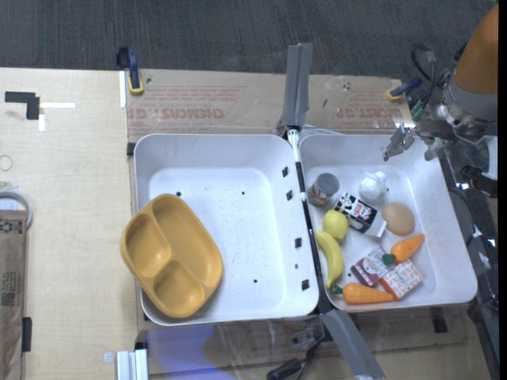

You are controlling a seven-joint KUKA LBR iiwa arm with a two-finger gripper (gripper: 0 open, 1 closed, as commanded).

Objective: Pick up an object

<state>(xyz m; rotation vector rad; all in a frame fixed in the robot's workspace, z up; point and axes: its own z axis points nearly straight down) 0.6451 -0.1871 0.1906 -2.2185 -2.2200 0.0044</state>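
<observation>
The small white crumpled plastic object lies just below the gripper, whose open, empty jaws risk snagging the right white bin's rim descending.

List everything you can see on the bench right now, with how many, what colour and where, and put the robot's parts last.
bins: 2, white, side by side on the bench
divided plate: 1, yellow, left bin, over its front left edge
can: 1, grey and brown, right bin, near the divider
white toy: 1, white, right bin, back middle
carton: 1, black and white, right bin, middle
lemon: 1, yellow, right bin, above the banana
banana: 1, yellow, right bin, along the divider
egg: 1, tan, right bin, right side
carrots: 2, orange, right bin, one right, one front
small packets: 2, red and white, right bin, front
arm: 1, grey with orange band, top right
gripper: 1, metal, over the right bin's back right corner
</observation>
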